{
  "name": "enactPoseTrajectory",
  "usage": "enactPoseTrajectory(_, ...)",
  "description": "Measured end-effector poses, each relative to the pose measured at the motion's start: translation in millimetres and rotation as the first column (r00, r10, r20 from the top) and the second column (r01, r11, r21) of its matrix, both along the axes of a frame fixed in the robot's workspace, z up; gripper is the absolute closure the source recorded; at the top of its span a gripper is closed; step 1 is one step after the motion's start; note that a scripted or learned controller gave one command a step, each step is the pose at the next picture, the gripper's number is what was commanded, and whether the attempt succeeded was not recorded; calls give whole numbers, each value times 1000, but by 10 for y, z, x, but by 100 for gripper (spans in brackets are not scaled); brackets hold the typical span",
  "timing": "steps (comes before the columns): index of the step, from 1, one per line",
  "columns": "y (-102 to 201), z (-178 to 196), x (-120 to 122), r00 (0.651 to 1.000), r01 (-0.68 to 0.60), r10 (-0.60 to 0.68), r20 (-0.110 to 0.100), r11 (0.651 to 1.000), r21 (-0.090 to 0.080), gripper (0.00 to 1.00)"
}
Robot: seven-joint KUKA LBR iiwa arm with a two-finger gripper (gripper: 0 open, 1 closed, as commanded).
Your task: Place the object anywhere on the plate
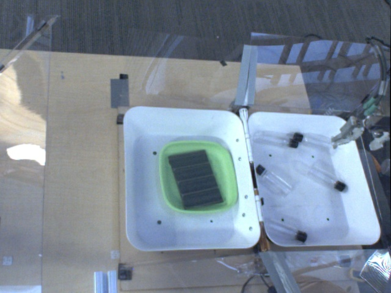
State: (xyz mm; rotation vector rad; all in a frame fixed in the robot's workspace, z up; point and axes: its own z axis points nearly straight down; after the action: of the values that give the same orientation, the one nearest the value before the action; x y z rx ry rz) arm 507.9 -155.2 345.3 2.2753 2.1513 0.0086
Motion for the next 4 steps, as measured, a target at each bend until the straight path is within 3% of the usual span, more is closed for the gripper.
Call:
enactPoseTrajectory(1,-420,-283,-191,998,69,-69,-4,998,1,0)
enactPoseTrajectory(4,-439,13,-189,983,182,-182,-2,983,2,0)
